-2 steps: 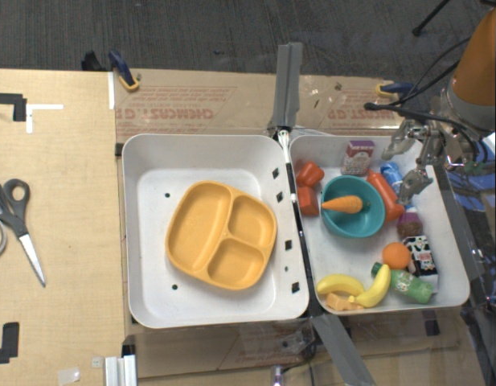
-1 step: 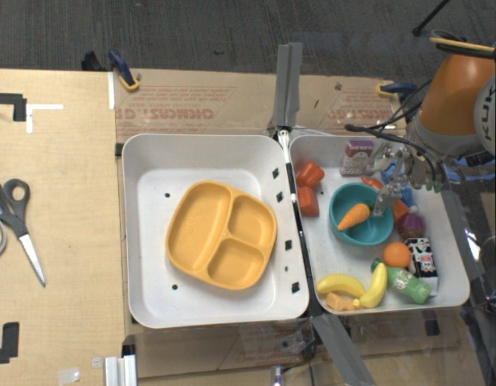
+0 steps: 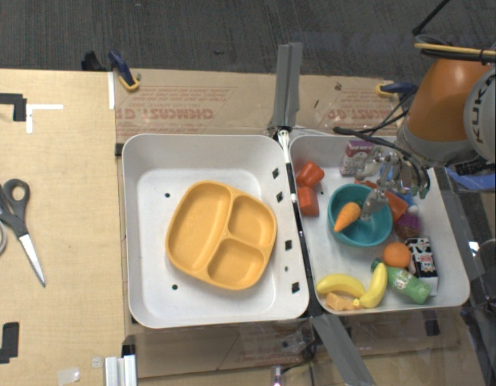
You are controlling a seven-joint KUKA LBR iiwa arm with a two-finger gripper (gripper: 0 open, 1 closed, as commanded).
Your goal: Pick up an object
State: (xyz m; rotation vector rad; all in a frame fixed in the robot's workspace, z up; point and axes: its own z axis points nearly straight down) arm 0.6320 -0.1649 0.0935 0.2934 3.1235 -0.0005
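My arm (image 3: 465, 111) reaches in from the right at the upper corner of the view, its grey body and broad orange band bulking above the wrist. From there the wrist (image 3: 392, 167), metal and hung with dark cables, slants down and to the left. My gripper (image 3: 375, 203) hangs at its low end, pointing down; its two fingers look thin and close together, but they are too small and blurred for me to tell how they stand.
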